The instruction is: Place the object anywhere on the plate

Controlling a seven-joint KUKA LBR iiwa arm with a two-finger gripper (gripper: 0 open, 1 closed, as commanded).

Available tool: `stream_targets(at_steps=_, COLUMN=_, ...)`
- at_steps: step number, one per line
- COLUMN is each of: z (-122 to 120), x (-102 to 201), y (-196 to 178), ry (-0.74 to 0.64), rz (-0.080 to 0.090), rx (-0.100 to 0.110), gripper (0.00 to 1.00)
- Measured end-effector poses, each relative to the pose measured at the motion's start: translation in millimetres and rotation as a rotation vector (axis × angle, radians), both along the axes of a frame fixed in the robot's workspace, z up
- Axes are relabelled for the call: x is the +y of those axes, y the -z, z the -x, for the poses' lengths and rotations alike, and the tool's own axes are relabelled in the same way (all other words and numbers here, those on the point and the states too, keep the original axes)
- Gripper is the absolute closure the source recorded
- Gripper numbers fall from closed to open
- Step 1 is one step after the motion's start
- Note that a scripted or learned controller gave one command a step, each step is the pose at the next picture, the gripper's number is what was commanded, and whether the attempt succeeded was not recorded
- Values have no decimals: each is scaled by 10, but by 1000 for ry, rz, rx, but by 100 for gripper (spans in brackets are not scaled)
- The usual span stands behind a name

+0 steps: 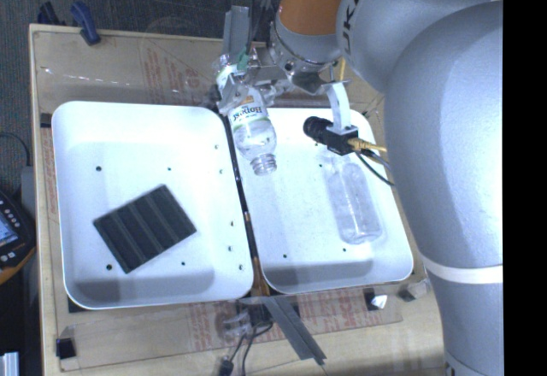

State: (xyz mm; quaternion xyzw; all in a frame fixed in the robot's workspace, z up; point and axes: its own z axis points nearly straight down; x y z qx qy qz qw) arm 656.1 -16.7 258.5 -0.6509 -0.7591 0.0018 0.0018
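A dark grey ribbed plate (145, 227) lies flat in the left bin (77, 131), toward its front. My gripper (245, 82) hangs over the back end of the divide between the two bins. It is shut on the upper end of a clear plastic water bottle (254, 133) with a white label. The bottle hangs tilted, its neck pointing down and toward the front, just over the right bin's left edge. It is well to the right of and behind the plate.
A second clear bottle (355, 203) lies lengthwise in the right bin (325, 276). A black connector with a cable (329, 133) sticks out from the arm above that bin. A blue clamp (85, 24) sits at the bench's back left corner.
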Motion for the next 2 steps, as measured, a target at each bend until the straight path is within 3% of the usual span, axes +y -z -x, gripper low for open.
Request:
stream_targets(at_steps=1, z=232, x=313, y=586, ry=-142, rz=-1, rx=0, gripper=100)
stream_targets(at_steps=2, z=-4, x=563, y=364, ry=-214, rz=-1, rx=-4, gripper=100)
